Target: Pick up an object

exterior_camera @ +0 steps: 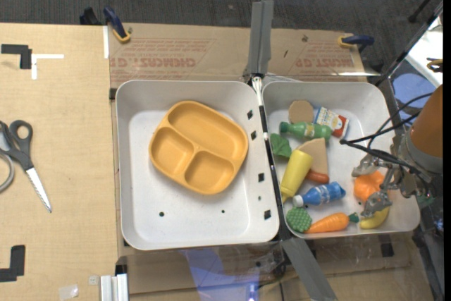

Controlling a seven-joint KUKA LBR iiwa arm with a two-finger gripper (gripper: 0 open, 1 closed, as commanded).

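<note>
While the gripper [375, 187] hangs low at the right bin's [380, 96] near-right corner, its fingers look spread around an orange fruit [368, 187] — not clearly clamped on it. A good grasp means closing squarely on that fruit. Crowding is the hazard: a banana [374, 220] and carrot [328, 223] lie just nearer, a blue bottle [320, 195] left. The yellow plate [199, 146] sits well apart.

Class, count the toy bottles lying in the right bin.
3: a green bottle near the back, a yellow bottle in the middle, a blue bottle in front of it. The hand may hide others.
</note>
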